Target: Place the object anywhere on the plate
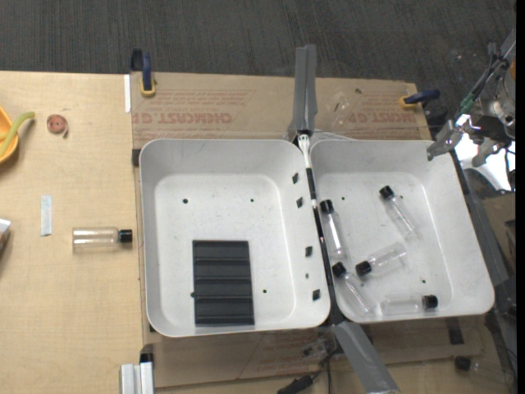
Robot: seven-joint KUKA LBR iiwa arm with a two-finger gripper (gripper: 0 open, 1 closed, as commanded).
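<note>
A black ribbed plate (221, 283) lies flat on the floor of the left bin (164, 220), near its front edge. Several clear vials with black caps lie in the right bin (459, 245). One vial (397, 210) rests toward the back right. Another vial (331, 226) lies along the left wall. A third vial (382, 260) sits mid-bin, tilted, touching a fourth vial (353, 291) near the front left corner. One more vial (408, 304) lies along the front wall.
Outside the bins, a clear bottle (98, 236) lies on the wooden bench at left, with a yellow object (8, 134) and a small red disc (56, 123) farther back. Blue clamps (141, 62) hold the cardboard. Metal hardware and cables (484, 125) crowd the right edge.
</note>
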